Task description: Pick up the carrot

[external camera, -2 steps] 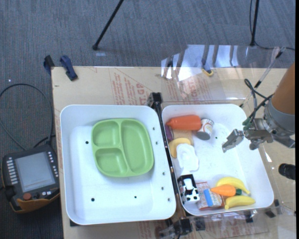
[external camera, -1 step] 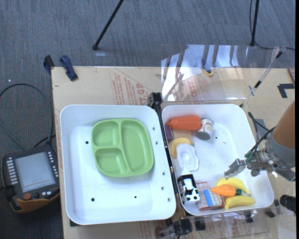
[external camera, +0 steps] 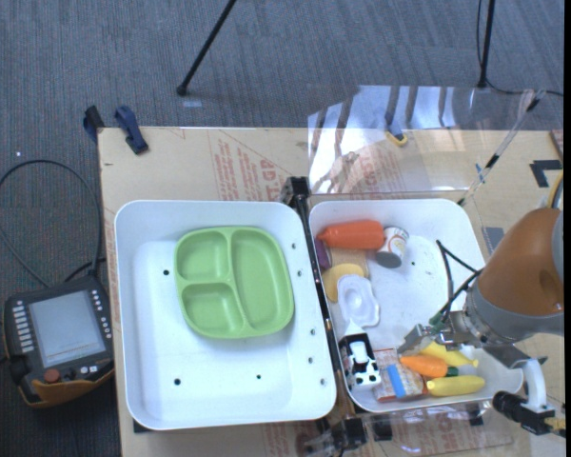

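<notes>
The carrot (external camera: 424, 365) is a small orange piece lying near the front of the right bin (external camera: 457, 219), between a yellow banana-like piece (external camera: 454, 385) and another yellow piece (external camera: 450, 353). My gripper (external camera: 436, 333) hangs low over the bin just behind the carrot, on the grey arm with the orange band (external camera: 521, 276) that comes in from the right. Nothing visible sits between its tips, and the wrist hides how they stand.
The right bin also holds a long orange-red piece (external camera: 352, 234), a small can (external camera: 393, 246), a yellow and white item (external camera: 350, 291), a black-and-white box (external camera: 362, 362) and a striped packet (external camera: 397, 379). The left bin (external camera: 143, 350) bears a green divided plate (external camera: 234, 281).
</notes>
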`<act>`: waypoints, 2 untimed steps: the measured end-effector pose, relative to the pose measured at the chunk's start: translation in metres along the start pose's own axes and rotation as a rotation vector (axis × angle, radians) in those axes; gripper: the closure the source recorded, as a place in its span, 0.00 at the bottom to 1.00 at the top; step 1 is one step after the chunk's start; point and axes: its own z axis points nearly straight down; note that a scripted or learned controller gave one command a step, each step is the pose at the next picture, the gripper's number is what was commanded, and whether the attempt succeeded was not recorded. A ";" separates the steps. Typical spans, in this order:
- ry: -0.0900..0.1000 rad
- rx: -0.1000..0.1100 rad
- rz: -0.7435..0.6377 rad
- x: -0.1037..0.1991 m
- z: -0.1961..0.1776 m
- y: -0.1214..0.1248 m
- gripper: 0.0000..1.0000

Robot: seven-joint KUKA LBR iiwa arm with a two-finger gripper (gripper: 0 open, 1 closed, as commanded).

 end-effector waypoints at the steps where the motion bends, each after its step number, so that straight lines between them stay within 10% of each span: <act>1: -0.007 -0.007 -0.587 0.028 -0.002 0.004 0.00; 2: -0.002 -0.005 -0.575 0.028 -0.011 0.003 1.00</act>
